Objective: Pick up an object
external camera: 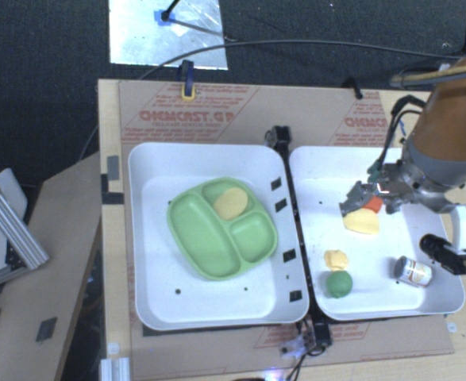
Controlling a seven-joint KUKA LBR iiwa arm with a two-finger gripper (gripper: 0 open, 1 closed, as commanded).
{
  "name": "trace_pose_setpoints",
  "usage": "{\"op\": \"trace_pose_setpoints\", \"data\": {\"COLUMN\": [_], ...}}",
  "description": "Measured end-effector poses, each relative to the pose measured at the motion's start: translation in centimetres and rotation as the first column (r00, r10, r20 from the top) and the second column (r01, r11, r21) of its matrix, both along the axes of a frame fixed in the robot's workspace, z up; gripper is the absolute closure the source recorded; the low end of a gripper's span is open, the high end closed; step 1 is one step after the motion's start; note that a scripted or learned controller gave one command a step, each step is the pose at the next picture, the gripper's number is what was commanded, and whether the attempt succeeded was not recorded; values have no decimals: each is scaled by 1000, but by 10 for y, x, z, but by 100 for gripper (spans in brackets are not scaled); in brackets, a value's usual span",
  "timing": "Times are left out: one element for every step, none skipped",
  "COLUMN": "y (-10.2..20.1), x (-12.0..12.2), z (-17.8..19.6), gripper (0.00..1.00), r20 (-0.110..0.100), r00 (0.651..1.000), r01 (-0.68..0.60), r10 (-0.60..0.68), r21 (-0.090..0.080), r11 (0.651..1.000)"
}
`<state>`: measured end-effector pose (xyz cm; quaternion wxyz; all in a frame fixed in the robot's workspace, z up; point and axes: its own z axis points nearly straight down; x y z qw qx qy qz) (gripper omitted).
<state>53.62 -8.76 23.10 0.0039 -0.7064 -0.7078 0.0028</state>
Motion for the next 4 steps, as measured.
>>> {"op": "trace_pose_setpoints", "data": {"y": [0, 6, 2, 3], "x": [2, -6, -12, -12], "z": [5, -44, -105, -149], "gripper": [0, 0, 0, 0], "r20": [11, 7, 5, 8], "r00": [1000, 1000, 1000, 1000], "r01": [-2, 0, 1, 1], "r10": [2, 0, -1, -1], "r21": [-1, -1, -1, -1], "r11": [1000, 1000, 1000, 1000]}}
